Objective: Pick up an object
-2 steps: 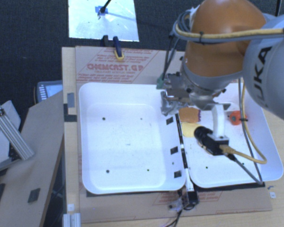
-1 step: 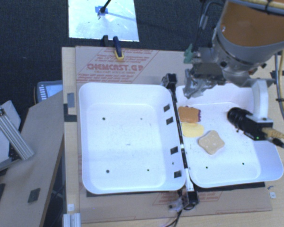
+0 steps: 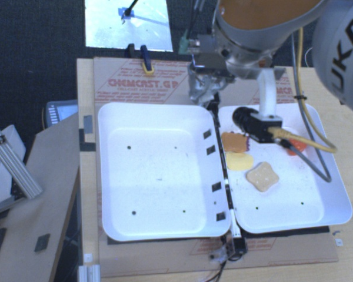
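Grey arm (image 3: 341, 46) with orange band (image 3: 265, 4), black lettering, and trailing yellow cable (image 3: 309, 143).

Probably a lab: robot arm (image 3: 270, 16), test bins (image 3: 159, 169).

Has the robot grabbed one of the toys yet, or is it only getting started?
Nothing looks grabbed yet. The tool hangs above the far edge between the two bins, with nothing seen in it. Still to pick: the tan square piece, the yellow piece and the brown piece, all lying in the right bin.
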